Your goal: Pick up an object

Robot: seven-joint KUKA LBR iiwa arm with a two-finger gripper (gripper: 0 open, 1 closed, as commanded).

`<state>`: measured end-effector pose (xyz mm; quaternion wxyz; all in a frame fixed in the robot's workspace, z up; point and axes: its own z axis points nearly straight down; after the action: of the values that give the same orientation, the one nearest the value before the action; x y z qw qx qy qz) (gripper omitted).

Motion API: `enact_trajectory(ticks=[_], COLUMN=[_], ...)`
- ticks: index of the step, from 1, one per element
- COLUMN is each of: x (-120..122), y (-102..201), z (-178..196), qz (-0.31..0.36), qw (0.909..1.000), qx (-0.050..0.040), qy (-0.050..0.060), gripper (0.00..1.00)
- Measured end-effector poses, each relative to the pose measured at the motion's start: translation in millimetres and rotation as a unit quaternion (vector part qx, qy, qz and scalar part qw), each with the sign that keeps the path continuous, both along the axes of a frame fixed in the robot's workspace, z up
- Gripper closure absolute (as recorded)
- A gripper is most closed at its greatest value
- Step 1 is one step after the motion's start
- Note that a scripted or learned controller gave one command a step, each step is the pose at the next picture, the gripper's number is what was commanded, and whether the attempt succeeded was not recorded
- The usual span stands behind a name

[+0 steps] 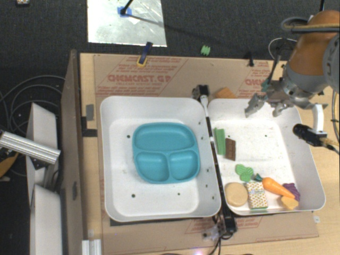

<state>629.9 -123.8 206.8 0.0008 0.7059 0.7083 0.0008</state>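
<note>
We look down on a cardboard-topped bench [159, 73] set on dark carpet, bearing two shallow white bins. In the left bin [114, 142] lies a smooth teal divided tray [166, 152]. The right bin [276, 142] holds a green stick [219, 141], a brown block [230, 149], a round tan biscuit [236, 194], a patterned packet [257, 195], a glossy orange carrot [278, 187] and a purple piece [291, 190]. The gripper [266, 107] hovers over that bin's far edge, fingers spread, grasping nothing
</note>
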Motion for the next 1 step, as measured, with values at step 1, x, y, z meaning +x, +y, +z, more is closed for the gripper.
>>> enact_trajectory(ticks=[1], x=[-77.6], y=[-3.2], z=[-2.0], qz=[-0.002], qw=[1.0000], qx=[0.0005], qy=[0.003], gripper=[0.00])
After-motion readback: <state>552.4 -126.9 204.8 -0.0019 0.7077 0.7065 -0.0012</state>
